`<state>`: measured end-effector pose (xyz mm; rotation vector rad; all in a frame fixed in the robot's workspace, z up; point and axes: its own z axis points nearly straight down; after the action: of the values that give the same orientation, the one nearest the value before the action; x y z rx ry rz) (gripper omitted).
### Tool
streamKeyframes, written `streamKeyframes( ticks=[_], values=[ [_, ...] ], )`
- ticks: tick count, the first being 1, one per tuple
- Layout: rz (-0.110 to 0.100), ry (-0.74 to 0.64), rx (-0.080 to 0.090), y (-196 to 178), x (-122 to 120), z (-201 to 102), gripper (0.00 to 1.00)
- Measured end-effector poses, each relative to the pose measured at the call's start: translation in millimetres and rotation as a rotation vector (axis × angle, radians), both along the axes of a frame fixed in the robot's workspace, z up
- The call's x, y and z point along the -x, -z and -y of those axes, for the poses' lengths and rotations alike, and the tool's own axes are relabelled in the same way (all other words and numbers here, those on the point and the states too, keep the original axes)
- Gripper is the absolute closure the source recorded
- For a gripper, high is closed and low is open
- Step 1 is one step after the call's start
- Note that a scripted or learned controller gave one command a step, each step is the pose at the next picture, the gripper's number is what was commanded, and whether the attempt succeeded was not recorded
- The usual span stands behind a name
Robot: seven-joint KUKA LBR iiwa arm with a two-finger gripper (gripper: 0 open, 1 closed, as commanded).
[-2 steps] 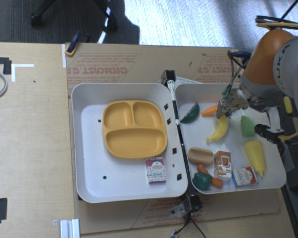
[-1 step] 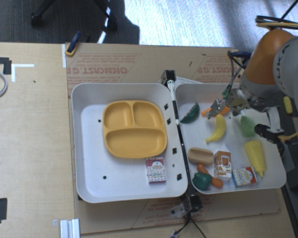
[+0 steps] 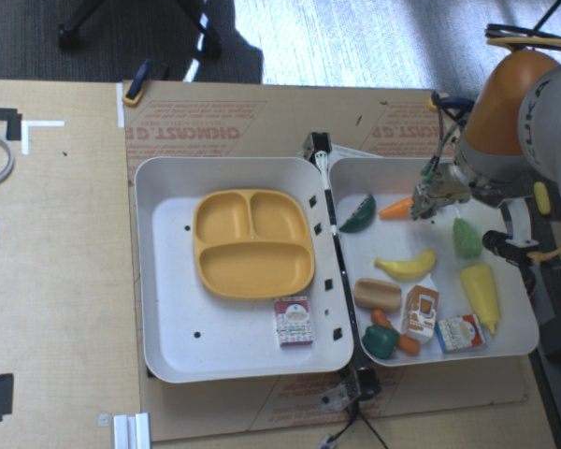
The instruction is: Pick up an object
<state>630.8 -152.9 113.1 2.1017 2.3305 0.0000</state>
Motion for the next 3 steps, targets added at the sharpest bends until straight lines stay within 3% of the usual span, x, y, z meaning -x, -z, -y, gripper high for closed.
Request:
streamKeyframes(
  ticks=[1, 2, 3],
  values=[
    [0.0, 0.0, 0.0, 0, 0, 0, 0.0],
    [-0.003, 0.126, -0.003, -3, 143, 2, 0.0],
    [0.001, 0.127, -0.003, -13, 141, 2, 1.0]
  ],
)
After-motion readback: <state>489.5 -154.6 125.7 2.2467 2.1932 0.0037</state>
